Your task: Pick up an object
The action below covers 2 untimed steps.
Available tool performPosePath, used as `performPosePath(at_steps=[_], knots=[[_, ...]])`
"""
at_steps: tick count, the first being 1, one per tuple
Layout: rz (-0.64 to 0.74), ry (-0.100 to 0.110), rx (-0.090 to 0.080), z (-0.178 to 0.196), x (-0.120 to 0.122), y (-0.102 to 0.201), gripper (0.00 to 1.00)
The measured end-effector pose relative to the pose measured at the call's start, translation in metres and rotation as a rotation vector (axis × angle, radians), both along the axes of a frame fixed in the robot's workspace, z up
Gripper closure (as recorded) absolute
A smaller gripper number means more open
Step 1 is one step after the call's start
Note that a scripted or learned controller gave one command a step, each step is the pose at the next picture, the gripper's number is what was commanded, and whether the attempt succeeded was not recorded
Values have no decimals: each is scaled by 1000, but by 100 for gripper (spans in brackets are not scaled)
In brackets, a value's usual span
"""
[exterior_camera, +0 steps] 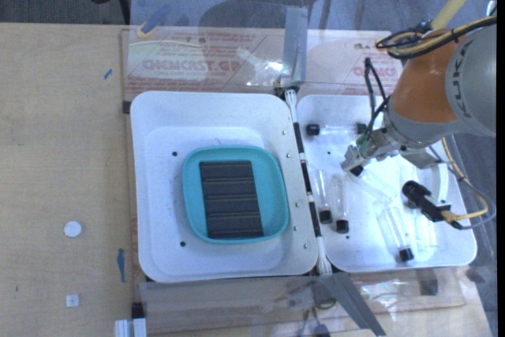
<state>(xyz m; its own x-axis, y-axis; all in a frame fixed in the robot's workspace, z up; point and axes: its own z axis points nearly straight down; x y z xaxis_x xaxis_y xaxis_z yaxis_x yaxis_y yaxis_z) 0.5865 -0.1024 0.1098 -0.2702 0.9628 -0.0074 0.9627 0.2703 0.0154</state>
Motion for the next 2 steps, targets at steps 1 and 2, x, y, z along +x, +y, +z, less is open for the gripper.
performPosePath(at_steps=[1,2], knots=[[-159,14,3,104,38,26,100],[-81,17,3,50,-3,-6,100]])
